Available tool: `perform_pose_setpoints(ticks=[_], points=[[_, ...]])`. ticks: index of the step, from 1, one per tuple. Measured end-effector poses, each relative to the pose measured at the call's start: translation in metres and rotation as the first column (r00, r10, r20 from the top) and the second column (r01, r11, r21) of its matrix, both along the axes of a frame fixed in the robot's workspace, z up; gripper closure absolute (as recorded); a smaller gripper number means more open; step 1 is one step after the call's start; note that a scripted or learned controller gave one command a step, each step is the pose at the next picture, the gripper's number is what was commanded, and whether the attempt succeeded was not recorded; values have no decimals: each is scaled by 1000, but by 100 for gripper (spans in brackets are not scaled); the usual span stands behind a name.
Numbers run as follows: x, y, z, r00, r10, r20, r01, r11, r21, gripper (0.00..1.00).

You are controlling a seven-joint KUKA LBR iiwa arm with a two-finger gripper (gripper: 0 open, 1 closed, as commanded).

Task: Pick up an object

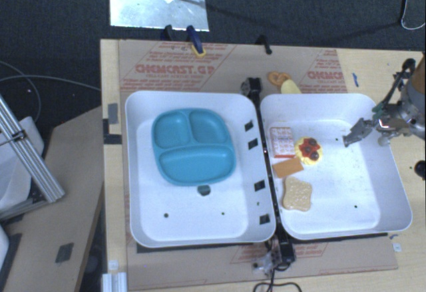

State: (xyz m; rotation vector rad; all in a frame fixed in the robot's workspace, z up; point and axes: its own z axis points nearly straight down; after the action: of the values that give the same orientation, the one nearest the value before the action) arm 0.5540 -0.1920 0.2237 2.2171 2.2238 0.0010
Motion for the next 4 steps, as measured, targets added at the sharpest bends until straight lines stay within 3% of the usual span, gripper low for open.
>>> perform_pose_setpoints(ticks=[1,2,3,4], points=[[24,-15,-143,1000,-1,10,1,1000,-4,0],[26,-16,-123,1000,-1,16,1,1000,-8,100],[27,-16,-113,1000,0,19,0,1000,-8,100],[-16,48,-79,1000,4,-2,-4,1000,3,100]])
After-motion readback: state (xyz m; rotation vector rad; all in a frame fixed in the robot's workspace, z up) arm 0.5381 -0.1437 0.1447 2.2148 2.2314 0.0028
